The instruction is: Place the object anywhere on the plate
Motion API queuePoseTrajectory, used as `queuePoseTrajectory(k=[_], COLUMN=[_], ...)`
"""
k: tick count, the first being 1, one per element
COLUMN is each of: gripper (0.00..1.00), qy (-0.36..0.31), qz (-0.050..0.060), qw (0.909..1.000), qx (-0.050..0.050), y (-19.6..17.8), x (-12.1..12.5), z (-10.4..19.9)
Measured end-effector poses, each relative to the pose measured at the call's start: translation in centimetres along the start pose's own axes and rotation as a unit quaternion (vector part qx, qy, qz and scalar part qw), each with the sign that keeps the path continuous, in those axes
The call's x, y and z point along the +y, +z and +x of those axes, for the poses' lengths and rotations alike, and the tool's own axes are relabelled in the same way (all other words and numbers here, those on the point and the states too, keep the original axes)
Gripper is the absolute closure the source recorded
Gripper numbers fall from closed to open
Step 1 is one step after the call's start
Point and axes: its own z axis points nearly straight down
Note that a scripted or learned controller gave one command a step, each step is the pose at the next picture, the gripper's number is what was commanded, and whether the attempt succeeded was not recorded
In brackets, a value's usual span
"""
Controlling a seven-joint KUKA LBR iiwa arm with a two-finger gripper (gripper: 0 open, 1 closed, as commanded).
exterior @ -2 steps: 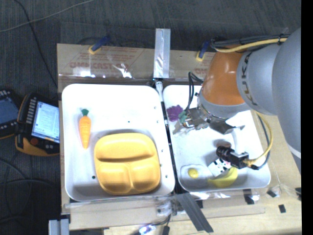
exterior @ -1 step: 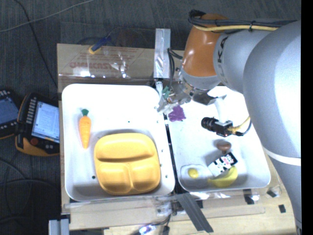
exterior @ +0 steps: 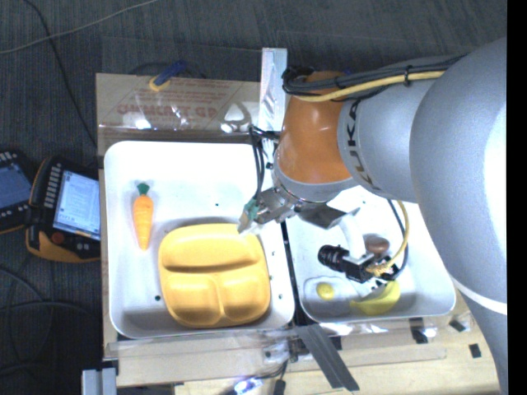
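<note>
Yellow plate (exterior: 214,282), orange carrot (exterior: 143,215), white bins (exterior: 119,245).

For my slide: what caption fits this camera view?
KUKA arm above two white bins; yellow plate and carrot in left bin.

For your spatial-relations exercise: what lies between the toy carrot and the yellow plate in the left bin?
In the camera view, just a narrow strip of bare white bin floor separates the carrot from the yellow plate.

— What's in the left bin (exterior: 119,245)?
— A carrot (exterior: 143,214) by the left wall, a divided plate (exterior: 215,274) just right of it.
— And the right bin (exterior: 440,295)?
— A banana (exterior: 377,300) near its front wall, under the arm (exterior: 395,130).
</note>
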Motion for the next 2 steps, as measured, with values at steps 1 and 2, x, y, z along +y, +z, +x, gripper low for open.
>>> queuePoseTrajectory(k=[1, 2], gripper=[1.0, 1.0], qy=[0.029, -0.017], qz=[0.0, -0.001], qw=[0.9996, 0.9998], qx=[-0.001, -0.003], y=[6.6, -0.1], x=[9.6, 8.2], z=[0.9, -6.1])
